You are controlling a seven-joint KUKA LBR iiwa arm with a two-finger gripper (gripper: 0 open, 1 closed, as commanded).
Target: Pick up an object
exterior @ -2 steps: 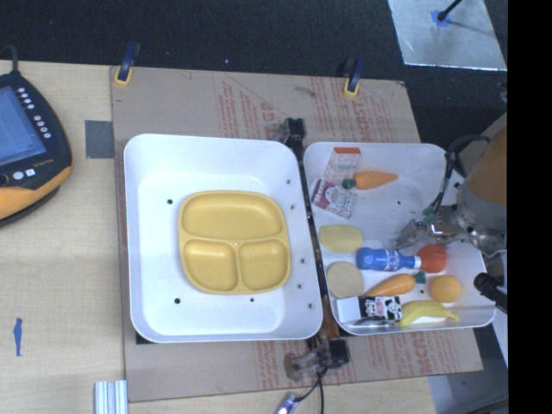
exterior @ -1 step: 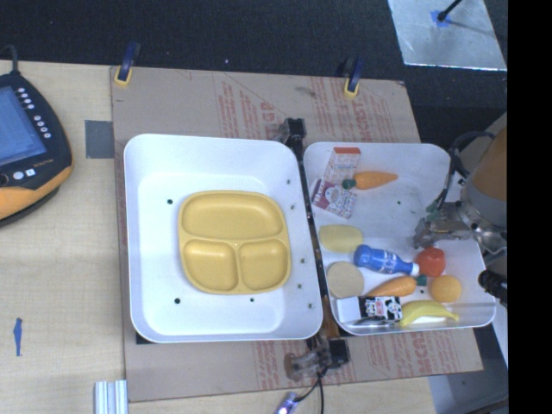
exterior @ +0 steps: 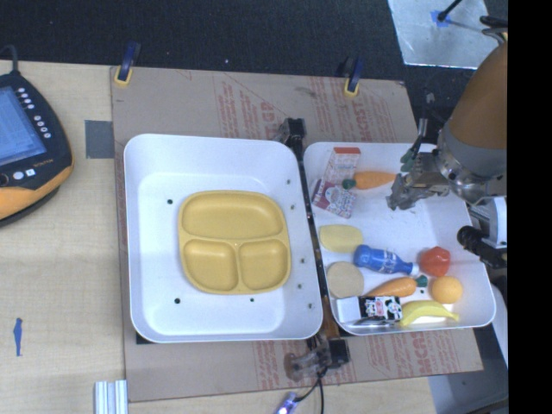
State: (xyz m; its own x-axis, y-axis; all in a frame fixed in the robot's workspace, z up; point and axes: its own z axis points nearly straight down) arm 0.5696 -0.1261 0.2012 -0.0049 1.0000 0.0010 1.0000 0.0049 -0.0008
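Observation:
The right bin (exterior: 457,222) holds several toy foods: a carrot (exterior: 373,180) and a red-and-white carton (exterior: 337,182) at the back, a yellow block (exterior: 341,237), a blue bottle (exterior: 380,259), a tan round piece (exterior: 346,279), a second carrot (exterior: 396,287), a red tomato (exterior: 435,260), an orange (exterior: 446,291), a banana (exterior: 429,315) and a black-and-white carton (exterior: 379,308). My gripper (exterior: 404,195) hangs over the back of this bin, just right of the first carrot. Nothing shows between its fingers.
The left bin (exterior: 147,231) carries a yellow three-compartment tray (exterior: 234,240). A teach pendant (exterior: 26,145) lies at the far left of the bench. Clamps (exterior: 351,74) pin the brown board at the back edge.

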